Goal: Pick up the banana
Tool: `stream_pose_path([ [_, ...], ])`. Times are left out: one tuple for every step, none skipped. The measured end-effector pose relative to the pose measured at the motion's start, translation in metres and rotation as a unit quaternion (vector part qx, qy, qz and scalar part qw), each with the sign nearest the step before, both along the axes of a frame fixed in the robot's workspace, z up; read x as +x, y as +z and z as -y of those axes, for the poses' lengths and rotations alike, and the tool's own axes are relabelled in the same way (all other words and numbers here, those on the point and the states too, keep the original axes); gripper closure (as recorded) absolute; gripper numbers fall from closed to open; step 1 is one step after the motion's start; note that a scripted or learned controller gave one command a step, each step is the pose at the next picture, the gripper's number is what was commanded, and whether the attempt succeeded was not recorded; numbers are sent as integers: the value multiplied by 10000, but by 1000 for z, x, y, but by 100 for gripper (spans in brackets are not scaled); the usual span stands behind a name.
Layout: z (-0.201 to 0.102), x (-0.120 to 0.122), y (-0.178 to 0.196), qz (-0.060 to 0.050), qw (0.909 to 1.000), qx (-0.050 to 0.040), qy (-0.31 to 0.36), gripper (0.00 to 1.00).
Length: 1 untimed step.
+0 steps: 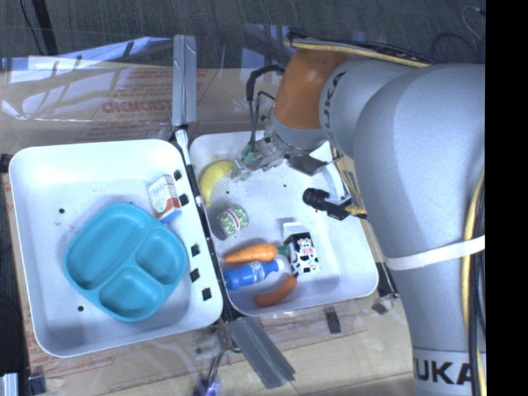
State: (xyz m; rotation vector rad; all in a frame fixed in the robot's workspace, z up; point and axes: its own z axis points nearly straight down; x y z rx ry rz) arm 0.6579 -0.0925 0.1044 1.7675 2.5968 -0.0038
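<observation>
**Ann:** Two white bins are sitting side by side, and the gripper is hanging low over the right bin, close to its far wall.

**Ben:** Is it spreading wide or pinching together?

**Ann:** I'm squinting, Ben, and I cannot tell from this slant.

**Ben:** And where is the banana lying?

**Ann:** The banana is resting just to the left of the gripper, tucked into that bin's far-left corner. The two are looking very close, but I cannot tell whether they are touching.

**Ben:** What is crowding the near side?

**Ann:** A green-and-white can is lying just nearer than the gripper and slightly left. Further toward us, an orange carrot is stretching across, with a blue bottle lying right beside it and a brown sausage sitting nearest of all. A cow-print carton is standing nearer than the gripper and to its right.

**Ben:** And the other bin?

**Ann:** The left bin is holding a blue divided plate, well off to the gripper's left and nearer to us. A small red-and-white carton is sitting between that plate and the gripper
</observation>
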Motion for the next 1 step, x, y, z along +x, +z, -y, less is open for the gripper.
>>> stream_pose_path([
  [-59, -1, 87, -8, 9461, 5, -3238, 100],
])
